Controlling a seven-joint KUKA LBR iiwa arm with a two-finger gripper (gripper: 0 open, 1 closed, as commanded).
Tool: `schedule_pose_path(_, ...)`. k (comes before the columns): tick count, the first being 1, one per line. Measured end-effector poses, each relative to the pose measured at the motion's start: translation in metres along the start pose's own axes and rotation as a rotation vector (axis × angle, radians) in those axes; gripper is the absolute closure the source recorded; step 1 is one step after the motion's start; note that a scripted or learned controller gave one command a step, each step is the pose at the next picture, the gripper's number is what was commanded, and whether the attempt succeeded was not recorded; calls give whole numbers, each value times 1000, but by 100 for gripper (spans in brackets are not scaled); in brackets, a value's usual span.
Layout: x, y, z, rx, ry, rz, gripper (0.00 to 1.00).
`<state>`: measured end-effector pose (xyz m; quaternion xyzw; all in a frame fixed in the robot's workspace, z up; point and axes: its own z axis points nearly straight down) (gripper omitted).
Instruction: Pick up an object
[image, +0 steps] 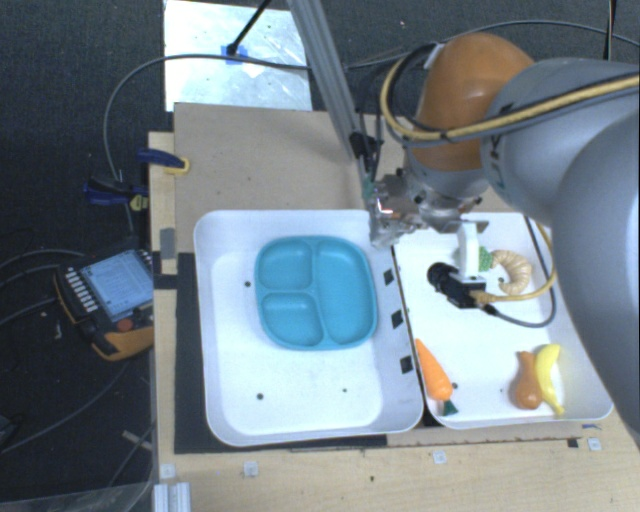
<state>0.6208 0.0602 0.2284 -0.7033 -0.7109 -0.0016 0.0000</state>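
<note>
A carrot (430, 368) lies in the right bin (490, 345), against that bin's left wall and near its front left corner. It is orange and slim. Its long axis runs from the back, slightly left, to the front, slightly right, almost in line with the wall. The narrow tip points to the back of the bin, and a dark green stub at the thick end points to the front edge.

Near the front right corner of the same bin a yellow banana (549, 377) rests beside an orange-brown lump (526, 391); the two touch or nearly touch, and what the lump is cannot be made out. Near the back edge sits a curved tan piece (516, 268) with a small green bit (486, 258) just to its left, both partly hidden by the robot's cabling.

The end effector (385, 228) hangs at the back edge where the two bins meet, over the left bin's back right corner, well apart from the carrot. It is blurred and small, so I cannot tell whether it is apart or together, and nothing is seen in it. The grey arm (580, 150) covers the right bin's back right corner.

The left bin (230, 400) holds a blue plate (315, 292) with three compartments, set toward the back. Both bins sit on a brown worktop (260, 160).
</note>
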Motion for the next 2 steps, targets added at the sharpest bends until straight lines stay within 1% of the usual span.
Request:
schedule_pose_path(1, 47, -4, -2, 1, 0, 0, 100)
schedule_pose_path(2, 44, -4, -2, 1, -1, 5, 0)
